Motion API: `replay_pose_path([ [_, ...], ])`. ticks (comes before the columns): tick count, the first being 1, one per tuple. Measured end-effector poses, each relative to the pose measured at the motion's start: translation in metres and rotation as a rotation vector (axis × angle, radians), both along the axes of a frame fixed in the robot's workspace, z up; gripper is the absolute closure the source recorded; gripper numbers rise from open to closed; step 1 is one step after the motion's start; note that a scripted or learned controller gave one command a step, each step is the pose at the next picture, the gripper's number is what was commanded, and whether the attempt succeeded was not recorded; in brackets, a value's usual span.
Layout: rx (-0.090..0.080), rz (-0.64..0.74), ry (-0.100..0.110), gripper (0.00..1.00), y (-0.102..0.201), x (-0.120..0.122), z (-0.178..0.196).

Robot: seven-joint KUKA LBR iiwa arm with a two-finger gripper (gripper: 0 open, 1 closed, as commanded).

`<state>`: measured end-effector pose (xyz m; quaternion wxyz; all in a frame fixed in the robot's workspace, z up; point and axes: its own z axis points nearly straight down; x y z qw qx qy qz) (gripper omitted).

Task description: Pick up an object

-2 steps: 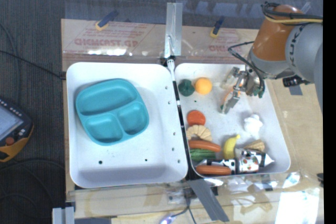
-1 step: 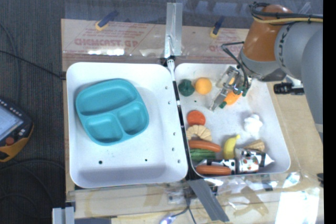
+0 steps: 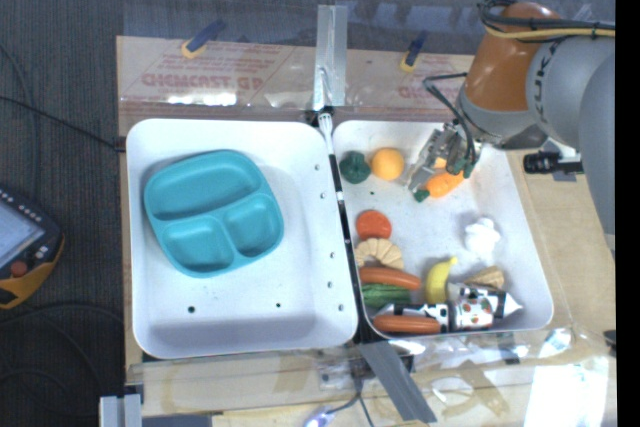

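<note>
My gripper (image 3: 443,171) is low over the back of the right bin (image 3: 527,215), under the orange wrist band. It is shut on a toy carrot (image 3: 446,183), orange with a green tip, which sticks out to the left from between the fingers. An orange ball (image 3: 387,163) and a dark green piece (image 3: 353,166) lie just left of the gripper.
The right bin's front half holds several toys: a red tomato (image 3: 373,223), a bread piece (image 3: 378,252), sausages (image 3: 390,276), a yellow banana (image 3: 438,277) and a white lump (image 3: 482,235). A teal divided plate (image 3: 212,211) lies in the left bin (image 3: 150,315).
</note>
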<state>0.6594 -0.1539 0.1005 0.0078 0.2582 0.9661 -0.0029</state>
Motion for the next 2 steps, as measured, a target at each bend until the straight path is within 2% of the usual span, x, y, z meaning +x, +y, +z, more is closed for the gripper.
replay_pose_path([
  [1, 0.000, 0.000, 0.002, 0.00, 0.000, 0.000, 0.000],
  [2, 0.003, -0.002, 0.000, 0.00, 0.005, -0.016, -0.011],
])
